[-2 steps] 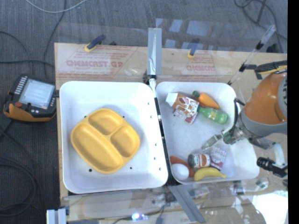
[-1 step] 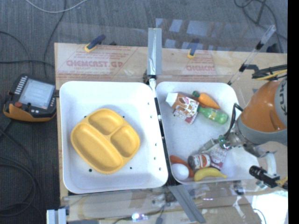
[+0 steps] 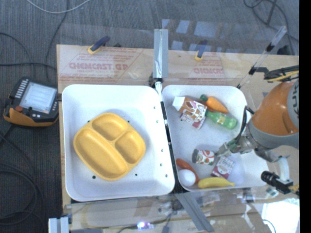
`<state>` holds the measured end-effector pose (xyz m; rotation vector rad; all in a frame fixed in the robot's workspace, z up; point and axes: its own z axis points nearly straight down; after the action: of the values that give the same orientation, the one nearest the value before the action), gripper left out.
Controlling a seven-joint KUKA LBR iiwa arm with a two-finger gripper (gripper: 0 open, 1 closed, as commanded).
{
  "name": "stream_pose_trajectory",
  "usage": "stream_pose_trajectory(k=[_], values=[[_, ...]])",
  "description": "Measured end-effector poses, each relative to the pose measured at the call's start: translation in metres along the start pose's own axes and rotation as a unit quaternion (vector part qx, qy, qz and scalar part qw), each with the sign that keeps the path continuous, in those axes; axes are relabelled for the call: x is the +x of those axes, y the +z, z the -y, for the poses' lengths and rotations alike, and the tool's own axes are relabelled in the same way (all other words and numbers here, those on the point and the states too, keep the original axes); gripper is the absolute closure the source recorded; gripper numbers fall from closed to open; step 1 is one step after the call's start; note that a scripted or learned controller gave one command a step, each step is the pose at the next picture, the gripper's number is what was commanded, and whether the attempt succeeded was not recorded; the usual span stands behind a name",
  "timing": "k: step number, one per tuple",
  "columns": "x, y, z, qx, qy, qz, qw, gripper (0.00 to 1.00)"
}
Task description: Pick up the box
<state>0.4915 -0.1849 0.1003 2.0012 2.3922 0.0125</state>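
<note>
A small brown-and-white printed cardboard carton box (image 3: 193,111) lies flat just left of the green plastic bottle (image 3: 221,120), likely light and crushable, best pinched across its narrow sides; gripper (image 3: 232,147) state unclear.

Left bin (image 3: 77,101): one yellow divided tray (image 3: 110,145), lying at a slant, centre-left of frame.

Right bin (image 3: 240,98): brown-and-white box (image 3: 193,111) at upper left, tilted; carrot (image 3: 214,103) just beside it; green bottle (image 3: 221,120) below the carrot. Lower part: small can (image 3: 204,157) on its side, red-and-white pouch (image 3: 223,166), red item (image 3: 185,165), white egg (image 3: 187,177), banana (image 3: 215,182) along the near wall.

Arm, right of frame: gripper (image 3: 232,147) low near the can and pouch, well apart from the box.

Handheld controller (image 3: 32,102), far left, off the bench.
</note>
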Motion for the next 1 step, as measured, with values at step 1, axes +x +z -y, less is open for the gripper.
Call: stream_pose_trajectory(k=[1], values=[[0.0, 0.0, 0.0001, 0.0, 0.0, 0.0, 1.0, 0.0]])
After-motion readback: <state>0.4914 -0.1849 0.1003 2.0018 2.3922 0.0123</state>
